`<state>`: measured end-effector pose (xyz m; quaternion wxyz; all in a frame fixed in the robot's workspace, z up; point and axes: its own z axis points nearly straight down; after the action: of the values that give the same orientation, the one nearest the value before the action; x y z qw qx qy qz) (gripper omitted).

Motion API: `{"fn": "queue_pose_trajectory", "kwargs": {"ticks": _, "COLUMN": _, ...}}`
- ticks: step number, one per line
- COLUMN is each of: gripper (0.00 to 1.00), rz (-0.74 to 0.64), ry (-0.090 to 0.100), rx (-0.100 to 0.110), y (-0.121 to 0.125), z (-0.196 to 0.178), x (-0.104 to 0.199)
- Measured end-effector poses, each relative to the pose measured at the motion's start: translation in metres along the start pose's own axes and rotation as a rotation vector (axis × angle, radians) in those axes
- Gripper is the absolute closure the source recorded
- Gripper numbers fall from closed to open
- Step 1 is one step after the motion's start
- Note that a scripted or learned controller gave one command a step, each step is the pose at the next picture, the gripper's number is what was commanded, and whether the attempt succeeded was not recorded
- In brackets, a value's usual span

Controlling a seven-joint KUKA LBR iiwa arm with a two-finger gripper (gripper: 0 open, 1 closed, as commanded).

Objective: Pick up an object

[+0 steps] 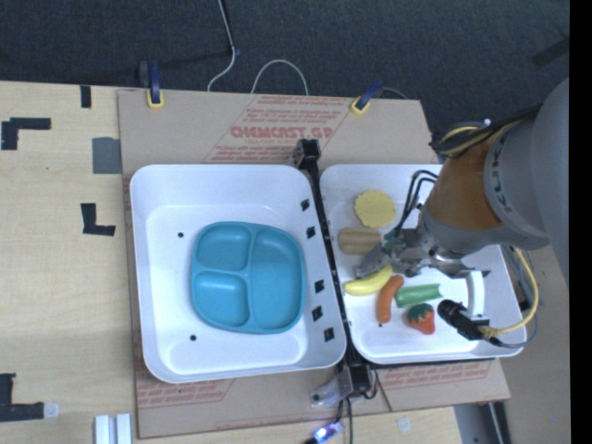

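Grey, with an orange band above its wrist, the robot arm (481,197) reaches in over the right-hand white bin (490,345) from that bin's right edge, and its gripper (393,252) hangs low among the toy foods near the bin's middle; whether its jaws are spread or pressed together cannot be told, since the wrist hides them. Just beside the gripper, toward the bin's left edge, lies a tan, loaf-shaped toy (359,240), and beyond it, near the far edge, a round pale-yellow disc (375,208). Below the gripper a yellow plastic banana (367,284) lies close to the left edge, touching or nearly touching an orange plastic carrot (388,300) that slants toward the near edge. A green elongated vegetable toy (418,292) lies just right of the carrot, and a small red strawberry toy with a green cap (423,319) sits near the near edge. No toy can be seen between the fingers. In the left-hand white bin (153,202), a blue plastic plate with three compartments (248,277) rests flat at the centre. Both bins stand side by side on a brown cardboard sheet (185,128).
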<state>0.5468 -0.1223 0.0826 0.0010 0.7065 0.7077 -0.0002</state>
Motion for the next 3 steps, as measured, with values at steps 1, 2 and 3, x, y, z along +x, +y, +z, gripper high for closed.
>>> {"fn": "queue_pose_trajectory", "kwargs": {"ticks": 1, "gripper": 1.0, "rz": 0.0, "ry": 0.0, "rx": -0.001, "y": 0.001, "z": -0.013, "x": 0.0}}
{"fn": "queue_pose_trajectory", "kwargs": {"ticks": 2, "gripper": 1.0, "rz": 0.0, "ry": 0.002, "rx": -0.001, "y": 0.004, "z": -0.055, "x": 0.002}}
{"fn": "queue_pose_trajectory", "kwargs": {"ticks": 3, "gripper": 1.0, "rz": -0.001, "ry": 0.001, "rx": -0.002, "y": 0.006, "z": -0.111, "x": 0.013}}
